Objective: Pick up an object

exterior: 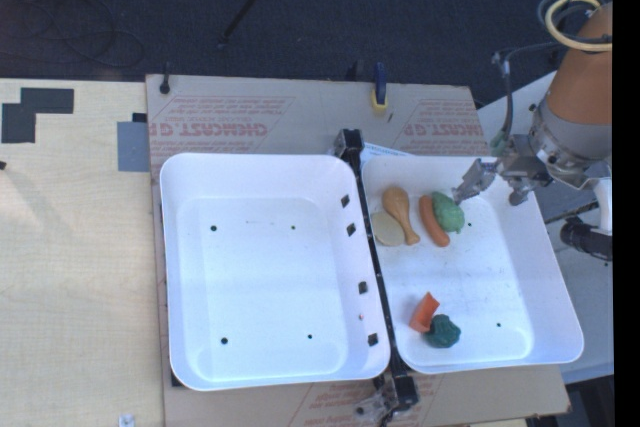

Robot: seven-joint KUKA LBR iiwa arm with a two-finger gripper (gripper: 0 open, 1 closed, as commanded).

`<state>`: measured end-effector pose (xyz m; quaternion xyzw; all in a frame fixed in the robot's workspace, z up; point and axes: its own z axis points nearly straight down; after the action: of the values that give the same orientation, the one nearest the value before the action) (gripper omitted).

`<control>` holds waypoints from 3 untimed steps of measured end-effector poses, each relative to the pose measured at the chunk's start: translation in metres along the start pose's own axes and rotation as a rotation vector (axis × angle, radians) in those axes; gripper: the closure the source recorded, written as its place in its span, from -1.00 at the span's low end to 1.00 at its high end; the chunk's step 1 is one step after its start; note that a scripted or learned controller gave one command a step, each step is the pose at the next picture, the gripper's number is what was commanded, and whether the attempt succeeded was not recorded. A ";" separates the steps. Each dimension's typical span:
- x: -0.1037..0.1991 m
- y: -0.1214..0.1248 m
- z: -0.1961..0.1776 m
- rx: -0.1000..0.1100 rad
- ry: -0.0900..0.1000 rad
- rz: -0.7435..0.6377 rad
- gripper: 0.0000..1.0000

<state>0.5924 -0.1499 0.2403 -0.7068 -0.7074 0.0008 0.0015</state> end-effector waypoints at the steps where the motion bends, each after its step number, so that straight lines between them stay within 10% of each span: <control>1: 0.000 0.000 -0.010 0.001 0.001 -0.001 1.00; 2: 0.046 -0.079 0.023 0.009 0.004 0.002 1.00; 3: -0.034 -0.096 -0.010 -0.003 -0.004 0.007 1.00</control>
<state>0.4968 -0.1839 0.2504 -0.7092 -0.7050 0.0012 -0.0008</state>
